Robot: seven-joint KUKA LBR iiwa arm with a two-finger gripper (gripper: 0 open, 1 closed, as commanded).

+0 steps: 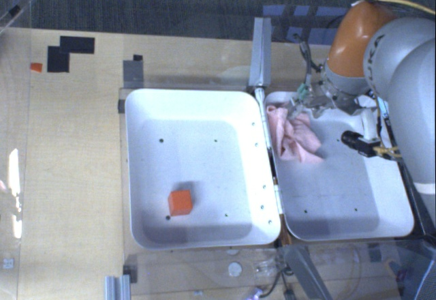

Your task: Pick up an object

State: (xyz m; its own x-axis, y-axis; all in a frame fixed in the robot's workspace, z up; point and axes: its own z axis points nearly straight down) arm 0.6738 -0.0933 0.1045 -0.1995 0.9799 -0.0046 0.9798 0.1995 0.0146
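A crumpled pink cloth [294, 135] lies in the right bin [354, 217], against its far left corner. My gripper [304, 102] hangs at the cloth's upper right edge, near the bin's back wall, right at the cloth's top fold. An orange block [180, 202] sits in the left bin [157, 121], toward its near left part.
The grey arm with its orange band [357, 36] reaches in over the right bin's far right side. A grey upright post [259, 53] stands behind the gap between the bins. Black shapes [68, 52] and a small orange mark [36, 67] lie on the bench at far left.
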